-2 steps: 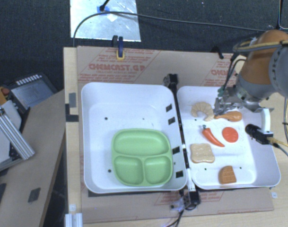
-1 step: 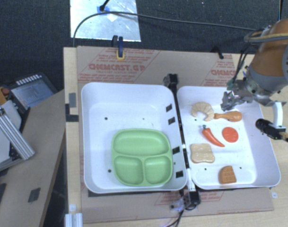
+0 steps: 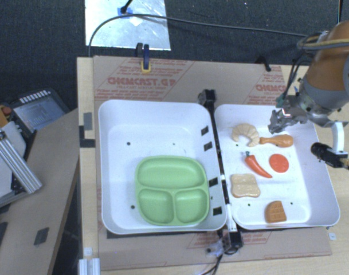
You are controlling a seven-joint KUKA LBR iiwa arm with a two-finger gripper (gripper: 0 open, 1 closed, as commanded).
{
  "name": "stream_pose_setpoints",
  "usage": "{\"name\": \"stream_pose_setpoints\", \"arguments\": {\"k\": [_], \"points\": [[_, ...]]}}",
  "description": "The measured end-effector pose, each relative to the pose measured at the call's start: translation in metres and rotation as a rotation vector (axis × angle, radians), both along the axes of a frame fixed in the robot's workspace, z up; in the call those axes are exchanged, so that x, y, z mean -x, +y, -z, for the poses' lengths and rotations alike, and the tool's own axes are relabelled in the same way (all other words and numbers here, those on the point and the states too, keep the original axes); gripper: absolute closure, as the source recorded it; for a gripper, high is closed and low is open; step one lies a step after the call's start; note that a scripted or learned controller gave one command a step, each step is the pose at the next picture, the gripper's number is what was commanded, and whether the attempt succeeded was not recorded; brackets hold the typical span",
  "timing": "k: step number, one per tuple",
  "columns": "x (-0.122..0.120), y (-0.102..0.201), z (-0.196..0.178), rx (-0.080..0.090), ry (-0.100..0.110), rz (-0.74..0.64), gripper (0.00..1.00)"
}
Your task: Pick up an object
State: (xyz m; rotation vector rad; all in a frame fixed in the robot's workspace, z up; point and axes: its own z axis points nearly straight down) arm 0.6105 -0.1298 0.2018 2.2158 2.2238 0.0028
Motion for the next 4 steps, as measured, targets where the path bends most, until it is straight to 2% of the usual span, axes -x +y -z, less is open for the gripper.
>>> {"name": "stream_pose_setpoints", "arguments": {"k": [1, 3, 4], "points": [[0.001, 0.049, 0.005, -0.001, 0.002, -0.005, 1.0], [-0.001, 0.155, -0.022, -0.003, 0.001, -0.007, 1.0], [0.002, 0.213, -0.014, -0.002, 0.001, -0.006, 1.0]]}}
